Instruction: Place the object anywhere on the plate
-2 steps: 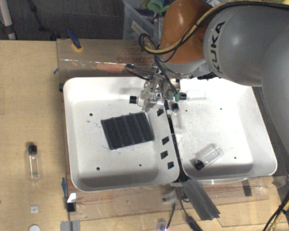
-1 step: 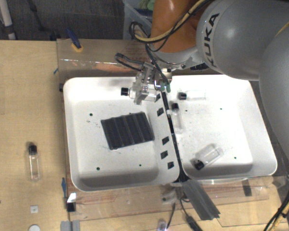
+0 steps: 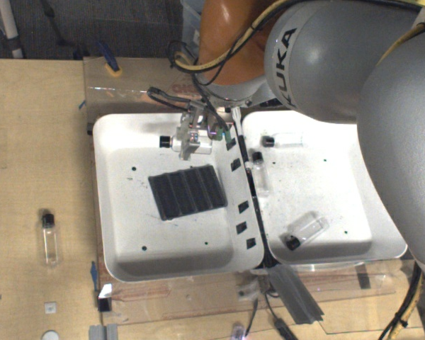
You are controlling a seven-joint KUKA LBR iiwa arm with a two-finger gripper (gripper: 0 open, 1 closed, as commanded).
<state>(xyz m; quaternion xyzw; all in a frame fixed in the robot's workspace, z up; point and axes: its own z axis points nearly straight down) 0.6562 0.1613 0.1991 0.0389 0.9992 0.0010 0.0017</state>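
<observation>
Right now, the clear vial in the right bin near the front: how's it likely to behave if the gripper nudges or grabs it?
The clear vial lies on its side on the right bin floor, so a nudge would probably roll it. It looks transparent and small, likely light. Its smooth round wall may slip between fingers. The black cap end might stop it rolling straight.

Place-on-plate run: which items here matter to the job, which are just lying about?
Job:
- dark ribbed rectangular plate, left white bin
- claw above the plate's far edge
- small clear vial with black cap at the claw

Lying about:
- clear vials in right white bin
- clear vial on wooden bench
</observation>
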